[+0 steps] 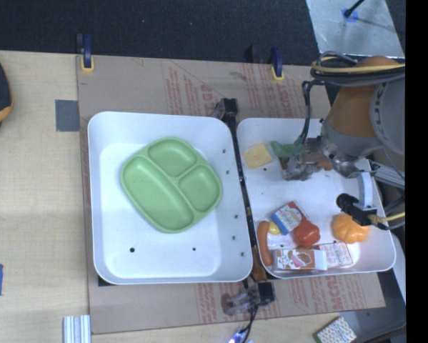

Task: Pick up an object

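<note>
The arm (360, 109) reaches over the right bin (310, 202) with its gripper (303, 164) low at the bin's far edge, beside a yellow block (257, 155) and a green piece (284, 148). Whether it grips anything is unclear; the tip is a dark blur.

The likely targets lie loose in this bin: an orange pepper (349, 229) by the right edge, a red piece (306, 233), a small packet (286, 216) and a carton (299, 259) along the near edge.

The left bin (113, 256) bears a green divided plate (171, 184), apparently a separate drop area.
</note>
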{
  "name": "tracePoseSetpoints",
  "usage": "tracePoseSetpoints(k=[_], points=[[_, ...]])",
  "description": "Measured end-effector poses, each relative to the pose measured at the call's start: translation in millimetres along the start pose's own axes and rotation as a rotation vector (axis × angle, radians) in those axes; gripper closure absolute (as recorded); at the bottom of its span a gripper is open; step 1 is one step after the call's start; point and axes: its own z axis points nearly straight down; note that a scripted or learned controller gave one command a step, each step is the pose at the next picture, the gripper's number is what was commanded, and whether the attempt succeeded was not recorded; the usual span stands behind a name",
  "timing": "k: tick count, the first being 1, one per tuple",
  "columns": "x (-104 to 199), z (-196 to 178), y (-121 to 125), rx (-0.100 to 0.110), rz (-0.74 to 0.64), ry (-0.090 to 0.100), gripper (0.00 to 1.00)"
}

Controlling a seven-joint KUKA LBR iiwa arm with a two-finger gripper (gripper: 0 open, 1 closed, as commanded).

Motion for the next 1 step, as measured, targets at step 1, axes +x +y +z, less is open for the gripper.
tracePoseSetpoints(k=[1], points=[[-8.9, 11.1, -35.8, 0.001, 0.003, 0.001, 1.0]])
